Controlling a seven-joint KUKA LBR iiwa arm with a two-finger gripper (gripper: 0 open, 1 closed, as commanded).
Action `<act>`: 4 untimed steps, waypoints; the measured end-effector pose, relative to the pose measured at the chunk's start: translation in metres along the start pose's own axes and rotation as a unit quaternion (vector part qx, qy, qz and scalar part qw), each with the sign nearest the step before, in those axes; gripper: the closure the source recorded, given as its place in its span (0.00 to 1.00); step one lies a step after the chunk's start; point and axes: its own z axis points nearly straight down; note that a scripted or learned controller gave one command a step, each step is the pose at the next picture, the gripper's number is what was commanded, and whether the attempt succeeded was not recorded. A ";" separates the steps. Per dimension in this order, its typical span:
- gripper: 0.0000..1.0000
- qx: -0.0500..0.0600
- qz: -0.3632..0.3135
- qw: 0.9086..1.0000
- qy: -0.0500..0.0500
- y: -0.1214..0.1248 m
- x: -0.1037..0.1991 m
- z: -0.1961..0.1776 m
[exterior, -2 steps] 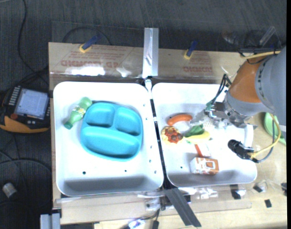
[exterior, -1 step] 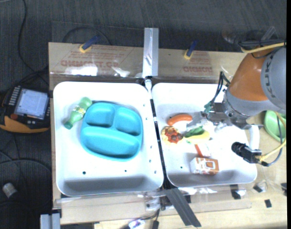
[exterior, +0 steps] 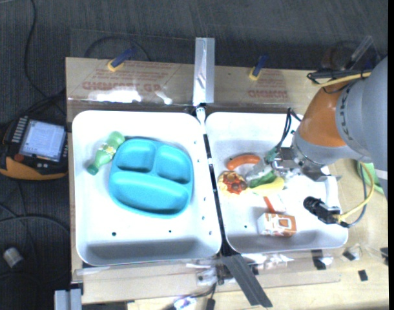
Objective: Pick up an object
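Camera view places the grey arm's two-finger pincer point(exterior: 269, 166) low in the right-hand shallow white bin point(exterior: 326, 241), directly over a small heap of toy food: an orange sausage-shaped piece point(exterior: 242, 161), a yellow-and-green piece point(exterior: 267, 182) and a red-and-orange round piece point(exterior: 232, 183). Whether the pincer is apart or together cannot be told. The heap runs left and slightly down from the pincer, while a small orange-and-white carton point(exterior: 276, 224) lies apart, nearer the bin's front wall.
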 end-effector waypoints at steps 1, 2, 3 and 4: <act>0.00 0.007 -0.023 1.000 0.000 0.096 -0.005 0.003; 1.00 0.007 -0.024 1.000 -0.002 0.097 -0.005 -0.008; 1.00 0.005 -0.006 1.000 0.000 0.100 0.050 -0.115; 1.00 0.006 0.042 0.999 0.002 0.026 0.064 -0.123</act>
